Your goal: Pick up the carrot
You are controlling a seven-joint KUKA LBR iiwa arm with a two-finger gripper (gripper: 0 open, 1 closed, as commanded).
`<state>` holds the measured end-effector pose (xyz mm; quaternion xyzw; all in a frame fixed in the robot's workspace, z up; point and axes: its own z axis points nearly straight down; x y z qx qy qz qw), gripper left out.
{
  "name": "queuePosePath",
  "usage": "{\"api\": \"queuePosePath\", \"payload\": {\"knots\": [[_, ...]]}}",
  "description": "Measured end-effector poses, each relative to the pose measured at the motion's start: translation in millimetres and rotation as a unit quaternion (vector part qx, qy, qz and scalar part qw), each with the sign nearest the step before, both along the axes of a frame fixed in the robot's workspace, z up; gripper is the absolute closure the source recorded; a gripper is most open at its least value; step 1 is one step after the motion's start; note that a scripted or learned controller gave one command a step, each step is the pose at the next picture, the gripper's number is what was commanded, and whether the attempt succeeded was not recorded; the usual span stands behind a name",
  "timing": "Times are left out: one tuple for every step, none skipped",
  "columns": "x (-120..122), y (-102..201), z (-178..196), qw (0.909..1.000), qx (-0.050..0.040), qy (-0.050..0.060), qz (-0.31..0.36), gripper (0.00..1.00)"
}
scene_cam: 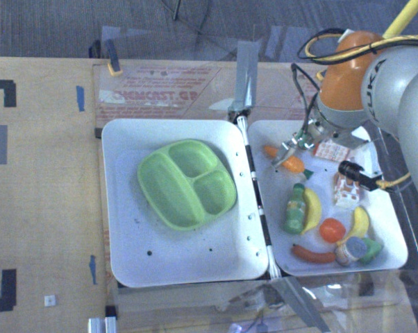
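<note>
Gripper (297, 145) sits low in the right bin (396, 252), just above the carrot (285, 159); whether it is spread or pinching I cannot tell. From the left: the table (42, 186), then the left bin (119, 255) with a green plate (187, 183), then the right bin, where the carrot lies near the upper left corner. Below it are a green bottle (296, 209), a banana (312, 211), a tomato (332, 230) and a sausage (313, 254). The step looks like the reach or grasp. Next calls for a firm close on the carrot, then a straight lift.
</note>
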<state>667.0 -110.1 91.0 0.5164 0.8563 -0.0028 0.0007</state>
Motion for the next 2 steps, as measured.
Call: {"api": "queuePosePath", "payload": {"knots": [[3, 1, 11, 1.0, -0.0002, -0.007, 0.001, 1.0], [1, 79, 95, 0.9997, 0.0027, -0.003, -0.024, 1.0]]}}
